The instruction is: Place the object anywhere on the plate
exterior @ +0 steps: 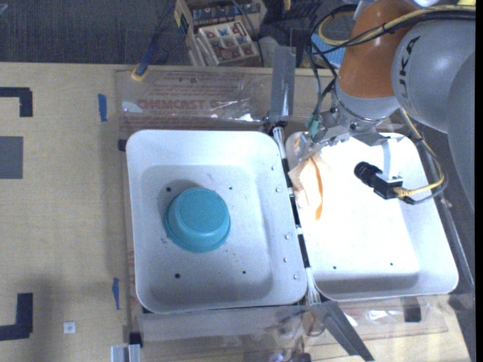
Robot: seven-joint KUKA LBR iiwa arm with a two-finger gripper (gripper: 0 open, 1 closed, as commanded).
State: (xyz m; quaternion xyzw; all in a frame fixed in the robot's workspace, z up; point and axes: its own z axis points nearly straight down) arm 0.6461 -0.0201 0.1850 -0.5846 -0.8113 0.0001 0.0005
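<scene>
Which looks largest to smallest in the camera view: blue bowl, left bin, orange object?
1. left bin
2. blue bowl
3. orange object, at the right bin's left wall; glare blurs its outline, so its extent is unsure.

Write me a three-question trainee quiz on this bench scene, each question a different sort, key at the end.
1. True or false: the blue dish sits in the right bin.
2. Which side of the right bin is the orange-and-white object nearest? A) its left wall B) its right wall C) its front edge
3. Fill in: the arm reaches down over the ____ bin.

Key: 1. False, it sits in the left bin. 2. A. 3. right.
</scene>
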